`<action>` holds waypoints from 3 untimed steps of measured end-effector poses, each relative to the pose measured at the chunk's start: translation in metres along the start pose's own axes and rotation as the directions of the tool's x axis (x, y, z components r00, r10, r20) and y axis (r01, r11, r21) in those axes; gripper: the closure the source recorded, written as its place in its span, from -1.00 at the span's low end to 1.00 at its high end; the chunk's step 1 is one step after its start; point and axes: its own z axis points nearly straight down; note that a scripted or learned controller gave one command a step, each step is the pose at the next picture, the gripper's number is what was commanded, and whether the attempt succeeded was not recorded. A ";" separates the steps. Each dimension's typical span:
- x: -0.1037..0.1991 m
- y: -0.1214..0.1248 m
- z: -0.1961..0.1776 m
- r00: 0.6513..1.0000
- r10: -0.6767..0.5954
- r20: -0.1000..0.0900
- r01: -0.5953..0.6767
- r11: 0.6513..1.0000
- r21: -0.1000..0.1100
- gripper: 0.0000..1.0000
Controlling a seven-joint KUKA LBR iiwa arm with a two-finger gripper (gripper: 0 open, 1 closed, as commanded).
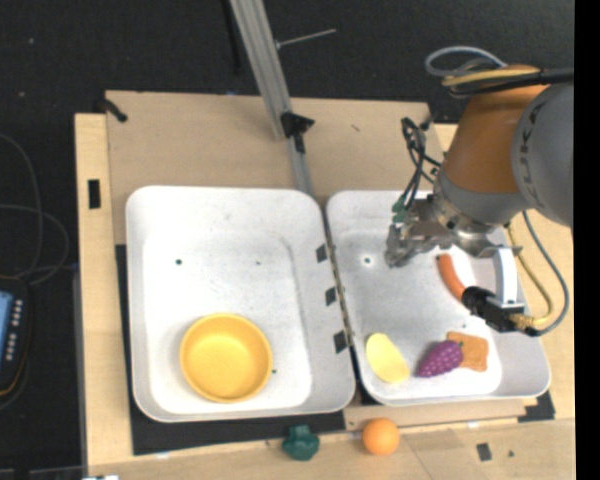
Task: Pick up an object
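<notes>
camera view: yellow bowl (226,357) in left bin (220,223).

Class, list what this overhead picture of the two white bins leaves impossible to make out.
- Claw: small and dark in the camera view; open or shut is unclear.
- Long orange carrot-like piece: its lower end is hidden by the arm's black fitting.
- Flat orange block: partly covered by the purple grape bunch.

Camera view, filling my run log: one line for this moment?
gripper: above right bin, nothing visibly held | purple grapes, yellow lemon: right bin | yellow bowl: left bin
</notes>
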 end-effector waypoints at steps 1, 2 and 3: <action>0.047 0.011 0.005 1.000 0.000 0.000 0.000 1.000 0.000 1.00; 0.101 0.017 -0.011 1.000 -0.001 -0.002 0.001 1.000 -0.001 1.00; 0.154 0.019 -0.011 1.000 0.001 -0.001 -0.001 1.000 0.001 1.00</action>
